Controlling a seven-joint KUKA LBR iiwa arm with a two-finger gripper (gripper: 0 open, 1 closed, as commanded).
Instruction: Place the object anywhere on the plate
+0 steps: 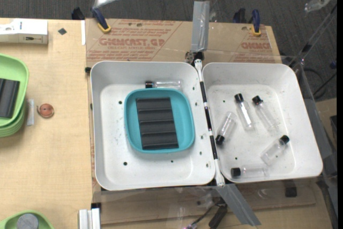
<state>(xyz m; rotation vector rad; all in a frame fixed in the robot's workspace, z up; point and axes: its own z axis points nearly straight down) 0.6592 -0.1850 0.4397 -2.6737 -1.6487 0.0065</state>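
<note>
Vials lie scattered in the right bin, apart from the teal plate in the left bin; the gripper's state I cannot tell. Clear and round, they may roll from a pinch.

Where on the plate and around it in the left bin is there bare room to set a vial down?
The teal plate has bare rim around its black ridged insert. The left bin has open floor below and left of the plate. Above it, one vial crowds the gap.
</note>
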